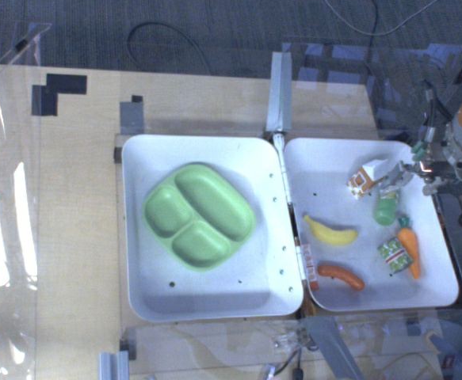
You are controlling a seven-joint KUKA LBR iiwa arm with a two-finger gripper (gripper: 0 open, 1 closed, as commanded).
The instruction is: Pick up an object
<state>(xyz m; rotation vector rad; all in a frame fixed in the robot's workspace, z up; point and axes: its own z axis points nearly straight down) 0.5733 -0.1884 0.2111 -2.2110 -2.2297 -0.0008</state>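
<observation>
Gripper (395,178) low over the upper part of the right bin (444,291), reaching in from the right edge; whether spread or pressed together, cannot tell, and nothing clearly seen between its tips. Just beside it to the left, a small white-and-orange carton (363,180), lying on the bin floor, seemingly touching or nearly touching the gripper tip. Just below, a green round object (386,210), and next to that an orange carrot (409,249) lying roughly upright along the right side. Beside the carrot, a small green-and-white packet (391,253). Farther left, a yellow banana (331,231), and below it a red sausage (341,275) near the front wall. In the left bin (143,295), apart from all these, a green three-compartment plate (199,214). Both bins on a pale wooden tabletop (56,236).
</observation>
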